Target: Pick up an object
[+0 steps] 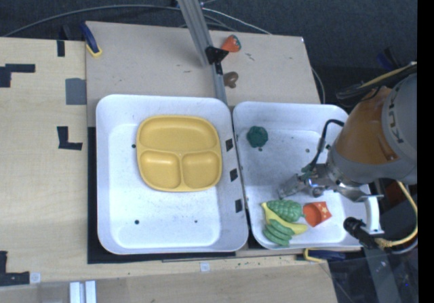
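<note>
Gripper low in the right bin — grasp uncertain

The grey two-finger gripper (pixel 296 185) hovers just above the green bumpy toy vegetable (pixel 284 210); whether it's open I cannot tell — it could nudge the small orange-red block (pixel 317 213) aside.

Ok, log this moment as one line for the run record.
arm: over right bin | tool: low, near toy pile | green ball: apart | yellow tray: left bin | pick: not yet

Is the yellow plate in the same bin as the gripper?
No, the yellow plate lies in the left bin, while the gripper is down in the right bin.
</note>
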Robot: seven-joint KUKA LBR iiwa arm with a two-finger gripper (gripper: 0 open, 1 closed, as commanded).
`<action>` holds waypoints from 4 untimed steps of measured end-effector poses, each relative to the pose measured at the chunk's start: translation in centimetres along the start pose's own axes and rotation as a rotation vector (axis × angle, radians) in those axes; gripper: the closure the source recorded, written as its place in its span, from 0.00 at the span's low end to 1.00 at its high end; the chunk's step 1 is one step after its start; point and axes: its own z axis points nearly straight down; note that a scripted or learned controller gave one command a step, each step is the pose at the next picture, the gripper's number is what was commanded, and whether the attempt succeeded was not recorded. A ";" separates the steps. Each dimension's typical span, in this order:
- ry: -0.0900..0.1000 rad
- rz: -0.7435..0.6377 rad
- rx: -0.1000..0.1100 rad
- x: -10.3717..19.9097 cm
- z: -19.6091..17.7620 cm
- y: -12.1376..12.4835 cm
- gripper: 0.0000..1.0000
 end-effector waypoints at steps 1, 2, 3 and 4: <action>-0.002 0.000 -0.007 0.0 0.8 0.0 0.00; -0.001 -0.001 -0.006 0.1 -0.1 0.0 1.00; -0.001 0.000 -0.010 0.2 -4.5 -0.6 1.00; -0.003 0.000 -0.012 -0.8 -9.8 -0.3 1.00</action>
